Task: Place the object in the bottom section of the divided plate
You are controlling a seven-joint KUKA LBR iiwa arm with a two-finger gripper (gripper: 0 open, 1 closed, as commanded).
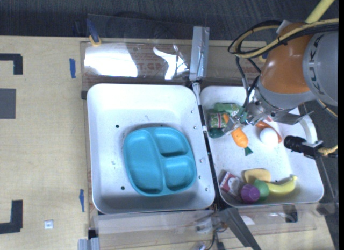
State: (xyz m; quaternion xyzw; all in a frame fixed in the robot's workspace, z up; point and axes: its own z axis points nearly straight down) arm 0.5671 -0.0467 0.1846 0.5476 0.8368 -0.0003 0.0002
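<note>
My gripper (248,115) hovers at the right bin's (306,160) top edge, above the toy carrot (241,137); jaw state I cannot tell. I'd centre over the carrot before descending, then carry it to the blue divided plate (159,160).

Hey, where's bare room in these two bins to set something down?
All three sections of the blue divided plate are free, as is the left bin floor around it. The right bin is crowded: toys along its near edge, carrot and arm above.
</note>
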